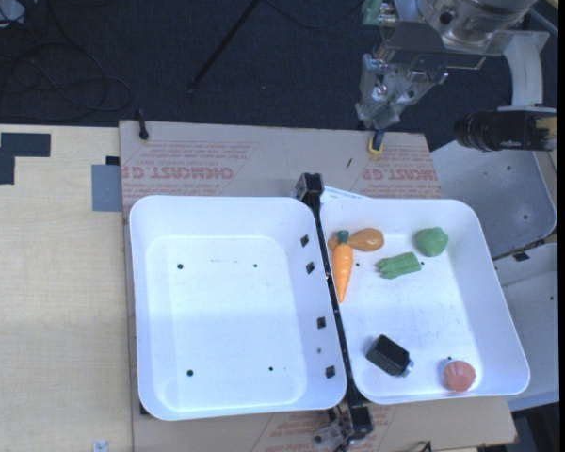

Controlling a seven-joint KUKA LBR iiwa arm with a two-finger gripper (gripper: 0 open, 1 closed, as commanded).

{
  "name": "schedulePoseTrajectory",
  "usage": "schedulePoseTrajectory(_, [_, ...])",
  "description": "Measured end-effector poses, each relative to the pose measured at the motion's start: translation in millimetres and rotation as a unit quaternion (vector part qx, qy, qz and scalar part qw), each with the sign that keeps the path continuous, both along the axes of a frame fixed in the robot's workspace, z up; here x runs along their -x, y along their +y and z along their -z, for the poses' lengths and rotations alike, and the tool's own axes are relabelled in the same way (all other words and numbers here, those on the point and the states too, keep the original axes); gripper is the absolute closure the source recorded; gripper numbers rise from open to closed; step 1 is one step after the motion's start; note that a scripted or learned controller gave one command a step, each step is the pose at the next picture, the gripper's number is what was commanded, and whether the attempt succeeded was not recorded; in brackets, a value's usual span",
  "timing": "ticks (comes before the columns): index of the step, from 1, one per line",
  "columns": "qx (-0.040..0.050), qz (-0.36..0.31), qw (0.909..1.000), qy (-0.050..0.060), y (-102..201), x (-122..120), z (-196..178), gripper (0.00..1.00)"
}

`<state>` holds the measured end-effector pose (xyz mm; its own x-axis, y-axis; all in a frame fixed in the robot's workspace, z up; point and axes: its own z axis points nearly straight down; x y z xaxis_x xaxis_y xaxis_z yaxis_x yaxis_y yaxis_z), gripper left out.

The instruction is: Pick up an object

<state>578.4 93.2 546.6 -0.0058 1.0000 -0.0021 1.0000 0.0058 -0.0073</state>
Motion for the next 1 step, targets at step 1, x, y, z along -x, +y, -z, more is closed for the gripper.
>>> schedulePoseTrajectory(1, [-0.0008, 0.001, 1.0, -0.002, 67.0, -33.1, 10.4, 1.0])
